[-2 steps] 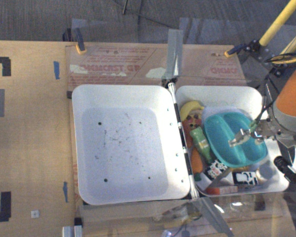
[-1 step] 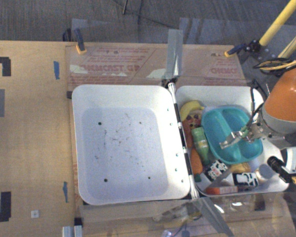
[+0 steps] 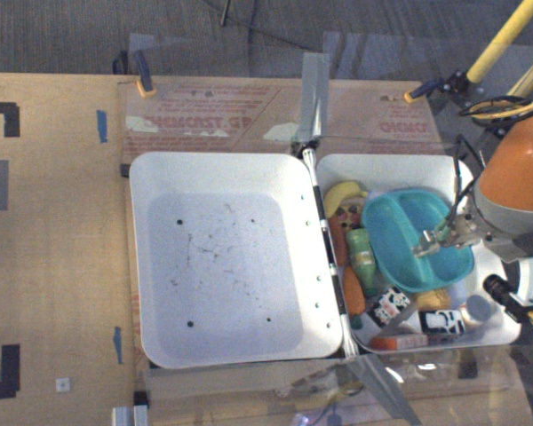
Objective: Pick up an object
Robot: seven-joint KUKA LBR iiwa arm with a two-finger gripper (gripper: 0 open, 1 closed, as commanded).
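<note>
Two white bins (image 3: 222, 171), one teal bowl (image 3: 400, 229)

left bin (image 3: 160, 193) – open floor | right bin (image 3: 502, 331) – crowded, teal bowl (image 3: 400, 229) tops the clutter

So I'm looking at the right bin (image 3: 508, 334) and it's pretty packed. Biggest thing in there is a teal bowl (image 3: 413, 238), tipped up on its side with the opening facing me. A yellow banana (image 3: 342, 193) sits just behind it, a green bottle (image 3: 361, 254) and an orange carrot (image 3: 348, 284) lie along its left, and a black-and-white cow-print box (image 3: 391, 306) sits near the front.
</note>
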